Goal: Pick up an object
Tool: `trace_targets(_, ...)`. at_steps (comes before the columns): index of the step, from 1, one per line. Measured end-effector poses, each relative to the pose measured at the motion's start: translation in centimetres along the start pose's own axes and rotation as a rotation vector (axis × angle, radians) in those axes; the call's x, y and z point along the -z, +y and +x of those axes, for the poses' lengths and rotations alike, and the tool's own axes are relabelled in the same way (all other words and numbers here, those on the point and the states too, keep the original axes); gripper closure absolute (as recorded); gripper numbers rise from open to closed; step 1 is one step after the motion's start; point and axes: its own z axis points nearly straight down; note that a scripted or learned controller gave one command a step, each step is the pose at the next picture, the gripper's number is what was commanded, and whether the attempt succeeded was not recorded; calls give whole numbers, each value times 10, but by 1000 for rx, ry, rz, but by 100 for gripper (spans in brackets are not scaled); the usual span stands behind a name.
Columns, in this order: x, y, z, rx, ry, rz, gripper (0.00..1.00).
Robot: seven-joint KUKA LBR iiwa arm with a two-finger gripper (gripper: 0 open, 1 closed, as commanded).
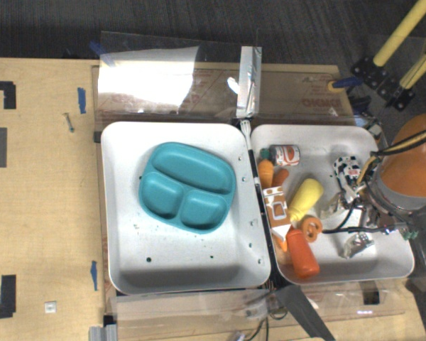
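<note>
The right bin holds several small items. A yellow bottle lies near its middle, and an orange-red bottle lies at the front left. A small can and an orange carrot-like piece sit at the back left, with a black-and-white toy at the back right. My gripper hangs low over the right half of this bin, to the right of the yellow bottle. It is open, its two shiny fingertips apart, and nothing is between them.
A teal divided plate lies in the left bin. A small orange-and-white box leans by the wall between the bins. The arm's orange band and loose cables crowd the right bin's right side.
</note>
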Motion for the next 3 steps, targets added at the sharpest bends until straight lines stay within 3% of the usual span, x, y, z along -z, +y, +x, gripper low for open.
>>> trace_targets(1, -1, -36, -13, 93, -1, -2, 0)
trace_targets(2, 83, -40, 1, 433, 2, -4, 0)
trace_targets(3, -1, -38, 25, 657, 3, -8, 0)
